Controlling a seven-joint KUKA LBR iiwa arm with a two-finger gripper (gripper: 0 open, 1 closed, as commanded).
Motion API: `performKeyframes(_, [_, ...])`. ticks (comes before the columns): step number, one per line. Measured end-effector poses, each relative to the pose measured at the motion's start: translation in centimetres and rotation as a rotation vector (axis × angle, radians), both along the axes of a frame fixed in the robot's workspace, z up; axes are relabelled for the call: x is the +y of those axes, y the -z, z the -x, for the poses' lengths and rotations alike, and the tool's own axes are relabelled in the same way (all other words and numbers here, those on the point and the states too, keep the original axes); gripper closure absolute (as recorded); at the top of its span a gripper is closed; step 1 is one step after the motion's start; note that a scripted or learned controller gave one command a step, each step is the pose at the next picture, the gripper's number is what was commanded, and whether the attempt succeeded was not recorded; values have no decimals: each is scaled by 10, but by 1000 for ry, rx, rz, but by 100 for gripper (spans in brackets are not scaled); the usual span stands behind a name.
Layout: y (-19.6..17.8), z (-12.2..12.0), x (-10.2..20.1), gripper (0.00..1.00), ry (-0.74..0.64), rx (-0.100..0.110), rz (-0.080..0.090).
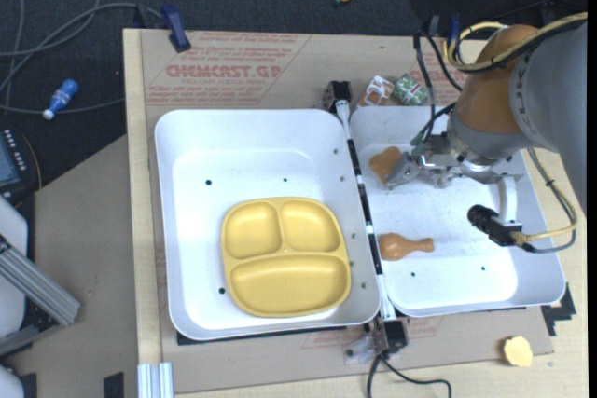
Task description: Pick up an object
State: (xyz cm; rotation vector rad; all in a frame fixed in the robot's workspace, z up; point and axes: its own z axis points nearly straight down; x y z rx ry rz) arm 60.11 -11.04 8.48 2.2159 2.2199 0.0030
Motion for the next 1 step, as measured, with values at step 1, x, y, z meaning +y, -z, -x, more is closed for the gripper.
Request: performKeyframes(1, [-1, -69, 14, 0, -2, -3, -1])
